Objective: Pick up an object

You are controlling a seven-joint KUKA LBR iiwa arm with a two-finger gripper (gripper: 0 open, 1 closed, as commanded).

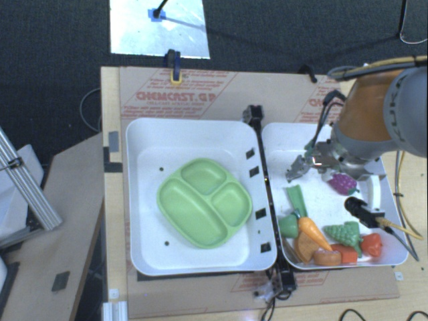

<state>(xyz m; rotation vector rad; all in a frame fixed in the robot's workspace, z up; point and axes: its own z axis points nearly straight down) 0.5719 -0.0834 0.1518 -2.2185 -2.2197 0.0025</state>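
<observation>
Looking first at the bottom right of the frame, I see a heap of toy food along the low edge of the right bin [287,142]. It has a red tomato [372,245], a bumpy green toy [344,233], an orange carrot [312,230] and a round green piece [288,227], all crowded close together. Just above them, a long green piece [295,199] lies tilted near the wall between the bins. A bunch of purple grapes [342,183] sits higher up and to the right, apart from the heap.

The claw [298,170] hangs over the middle of the right bin, left of the grapes and above the long green piece. I cannot tell if the claw is open or closed, or if it has hold of anything. The grey and orange arm [378,112] comes in from the right edge.

In the left bin [144,152] lies a green plate [204,202] with three parts. Farther up, brown cardboard [200,85] with red letters lies under both bins.
</observation>
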